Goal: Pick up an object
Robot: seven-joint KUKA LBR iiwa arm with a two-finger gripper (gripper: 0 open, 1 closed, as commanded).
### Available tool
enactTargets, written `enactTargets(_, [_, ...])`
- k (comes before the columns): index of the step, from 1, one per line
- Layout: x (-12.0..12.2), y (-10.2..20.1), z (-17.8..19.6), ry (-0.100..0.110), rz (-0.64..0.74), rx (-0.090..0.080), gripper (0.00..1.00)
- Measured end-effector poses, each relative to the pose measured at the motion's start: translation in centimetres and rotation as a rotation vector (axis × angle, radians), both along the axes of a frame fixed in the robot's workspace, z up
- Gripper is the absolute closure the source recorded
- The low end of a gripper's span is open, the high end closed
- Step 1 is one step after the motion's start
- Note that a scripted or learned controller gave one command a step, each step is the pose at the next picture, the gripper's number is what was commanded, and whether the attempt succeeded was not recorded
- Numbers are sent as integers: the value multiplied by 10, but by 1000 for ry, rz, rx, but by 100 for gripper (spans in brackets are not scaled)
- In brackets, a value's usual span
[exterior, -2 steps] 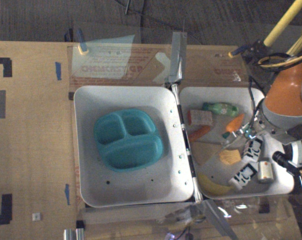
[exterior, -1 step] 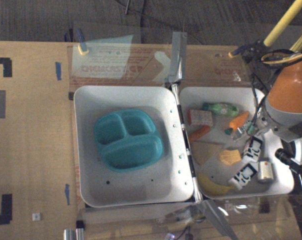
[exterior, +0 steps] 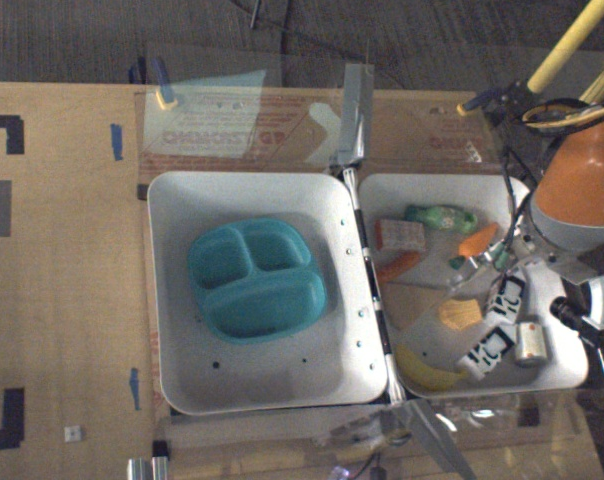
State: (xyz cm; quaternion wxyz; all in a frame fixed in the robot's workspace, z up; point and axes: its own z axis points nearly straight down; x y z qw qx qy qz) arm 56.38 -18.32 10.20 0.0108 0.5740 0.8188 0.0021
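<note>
two shallow white bins are seen side by side on a brown bench. the left bin (exterior: 172, 298) sits in the middle of the frame, and a teal divided plate (exterior: 257, 278) lies flat inside it, a little left of its centre. the right bin (exterior: 572, 368) sits at the right of the frame and holds a scatter of small things: a green bottle (exterior: 440, 216) lying near its upper edge, a reddish-brown block (exterior: 400, 234) just left of the bottle, an orange carrot (exterior: 398, 265) below the block, a yellow-tan piece (exterior: 460, 314) near the middle, and a yellow banana (exterior: 427, 373) along the lower edge.

the arm is seen at the right edge, its orange band at the upper right. the gripper (exterior: 497, 323) is lowered into the right bin, its black-and-white marked fingers (exterior: 490, 348) lying just right of the yellow-tan piece and above the banana. whether the gripper is released or clenched cannot be told, and nothing is visibly held by it. a small silver can (exterior: 530, 342) rests just right of the fingers.
</note>
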Motion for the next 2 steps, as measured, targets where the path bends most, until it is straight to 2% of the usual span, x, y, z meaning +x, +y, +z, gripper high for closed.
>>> enactTargets(1, [83, -40, 87, 14, -51, 7, 0])
enactTargets(2, [46, -17, -7, 15, -194, 10, 0])
